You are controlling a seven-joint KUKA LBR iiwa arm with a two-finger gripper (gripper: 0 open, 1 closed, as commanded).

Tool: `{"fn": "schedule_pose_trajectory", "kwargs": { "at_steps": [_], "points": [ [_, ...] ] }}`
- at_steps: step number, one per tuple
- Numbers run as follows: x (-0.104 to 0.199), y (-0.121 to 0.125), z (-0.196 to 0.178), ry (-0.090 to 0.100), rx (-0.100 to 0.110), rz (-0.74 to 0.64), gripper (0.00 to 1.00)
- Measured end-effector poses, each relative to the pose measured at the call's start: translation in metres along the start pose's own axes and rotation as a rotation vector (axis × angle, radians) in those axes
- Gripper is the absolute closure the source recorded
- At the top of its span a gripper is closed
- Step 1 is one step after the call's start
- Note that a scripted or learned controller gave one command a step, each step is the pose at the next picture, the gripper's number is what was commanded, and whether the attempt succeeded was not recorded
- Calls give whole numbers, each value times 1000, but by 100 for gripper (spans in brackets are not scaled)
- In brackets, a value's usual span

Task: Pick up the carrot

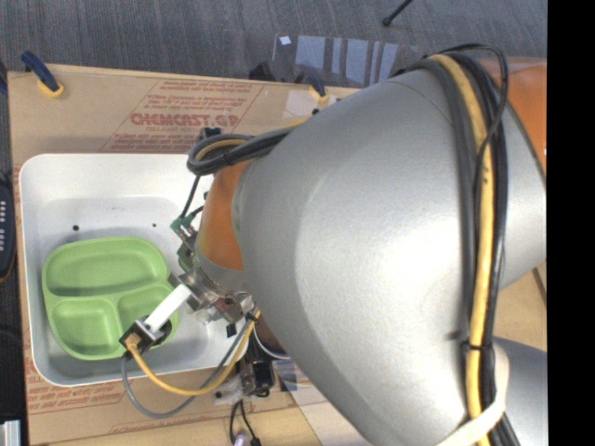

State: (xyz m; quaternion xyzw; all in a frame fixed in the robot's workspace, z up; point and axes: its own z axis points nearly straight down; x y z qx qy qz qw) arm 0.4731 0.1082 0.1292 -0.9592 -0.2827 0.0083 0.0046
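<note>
Green tray [98,282] beside grey arm [372,249].

A green divided tray [98,291] lies in the left white bin [37,203].

Arm [372,249]: large rounded housing, smooth matte silver-grey metallic finish, faint speckled sheen, soft ridge lines where the shell panels meet.

Wrist band [221,235]: glossy orange ring beneath the grey shell; a second orange patch [525,110] at the far right.

Cable bundle [479,203]: one yellow cable alongside several black ones, strapped along the right of the housing, running from far to near.

Black cable loop [223,147]: coiled at the far left of the wrist.

Wrist fittings [209,295]: small metallic brackets and connectors; white bar-shaped piece [160,316] with black end; thin green wires.

Yellow cable [186,379] and grey cable [149,405]: sagging loops below the wrist.
</note>
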Motion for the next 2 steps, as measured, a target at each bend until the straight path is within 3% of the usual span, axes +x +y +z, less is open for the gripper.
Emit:
{"fn": "schedule_pose_trajectory", "kwargs": {
  "at_steps": [1, 2],
  "points": [
    [21, -24, 34, 10, -9, 285, 100],
    [-27, 64, -34, 4, -20, 245, 100]
  ]
}}
